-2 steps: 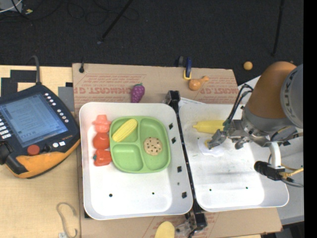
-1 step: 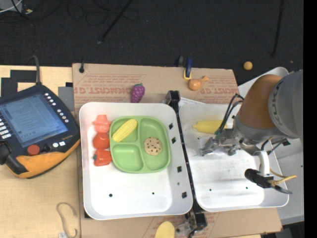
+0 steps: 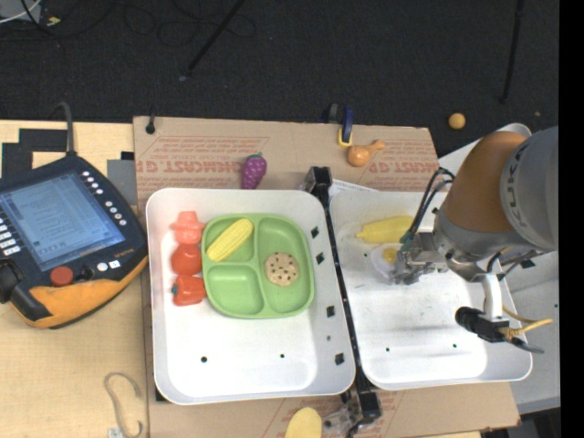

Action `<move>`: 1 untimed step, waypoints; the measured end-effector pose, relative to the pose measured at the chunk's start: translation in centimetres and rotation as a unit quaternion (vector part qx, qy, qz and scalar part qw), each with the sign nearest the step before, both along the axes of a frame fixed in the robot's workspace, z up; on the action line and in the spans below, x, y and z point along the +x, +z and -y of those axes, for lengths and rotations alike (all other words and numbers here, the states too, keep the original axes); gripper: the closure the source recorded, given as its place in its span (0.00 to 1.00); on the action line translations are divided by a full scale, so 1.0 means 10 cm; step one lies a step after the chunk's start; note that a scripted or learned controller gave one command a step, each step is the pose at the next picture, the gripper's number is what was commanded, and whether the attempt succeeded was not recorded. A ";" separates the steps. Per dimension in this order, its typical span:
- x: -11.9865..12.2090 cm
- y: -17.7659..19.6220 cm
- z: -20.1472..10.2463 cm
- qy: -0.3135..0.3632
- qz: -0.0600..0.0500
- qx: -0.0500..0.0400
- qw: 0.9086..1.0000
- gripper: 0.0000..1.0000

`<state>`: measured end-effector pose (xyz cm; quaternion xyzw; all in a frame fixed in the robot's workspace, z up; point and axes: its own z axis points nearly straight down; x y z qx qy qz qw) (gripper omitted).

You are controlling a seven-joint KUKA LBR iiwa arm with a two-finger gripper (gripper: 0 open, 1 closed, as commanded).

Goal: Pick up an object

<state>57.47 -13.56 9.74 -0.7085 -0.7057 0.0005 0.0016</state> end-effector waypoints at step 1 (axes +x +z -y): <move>-0.01 0.56 0.11 0.000 0.003 -0.001 1.000 1.00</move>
